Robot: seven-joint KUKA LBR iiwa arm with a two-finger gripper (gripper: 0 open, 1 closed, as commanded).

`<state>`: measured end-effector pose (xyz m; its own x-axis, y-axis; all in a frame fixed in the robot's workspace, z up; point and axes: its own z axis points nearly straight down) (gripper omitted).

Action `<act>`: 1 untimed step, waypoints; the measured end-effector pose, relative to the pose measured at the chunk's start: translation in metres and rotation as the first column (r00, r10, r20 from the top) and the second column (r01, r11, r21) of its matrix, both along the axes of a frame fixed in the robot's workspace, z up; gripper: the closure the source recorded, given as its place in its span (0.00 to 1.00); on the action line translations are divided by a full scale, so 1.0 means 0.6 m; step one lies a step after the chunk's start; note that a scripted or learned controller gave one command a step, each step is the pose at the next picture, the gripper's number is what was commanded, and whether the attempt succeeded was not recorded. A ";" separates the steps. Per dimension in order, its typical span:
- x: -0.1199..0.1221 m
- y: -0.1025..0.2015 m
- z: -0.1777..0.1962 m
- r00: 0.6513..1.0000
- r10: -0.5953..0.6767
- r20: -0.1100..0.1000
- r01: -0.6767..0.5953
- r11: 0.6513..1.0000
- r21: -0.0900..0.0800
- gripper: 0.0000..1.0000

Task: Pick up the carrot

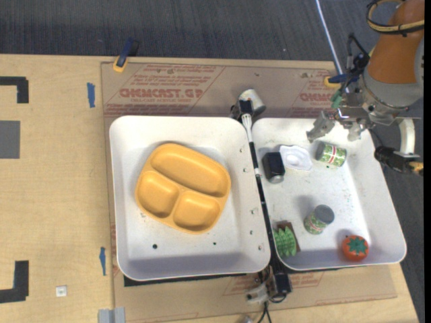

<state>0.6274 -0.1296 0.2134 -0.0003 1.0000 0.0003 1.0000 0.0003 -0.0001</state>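
Note:
The carrot looks like a short orange-red piece with a green top. It lies in the near right corner of the right bin. My gripper hangs over the far part of that bin, well away from the carrot. It is open, with one finger spread to the left and the other to the right. Nothing is between them. A green and white can lies just below the gripper.
Also in the right bin are a black object, a white piece, a small upright can and a green toy. The left bin bears a yellow divided plate.

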 end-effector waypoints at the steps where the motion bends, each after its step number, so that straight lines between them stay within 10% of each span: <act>1: -0.050 0.197 -0.048 0.996 0.092 -0.002 -0.092 0.996 0.001 0.00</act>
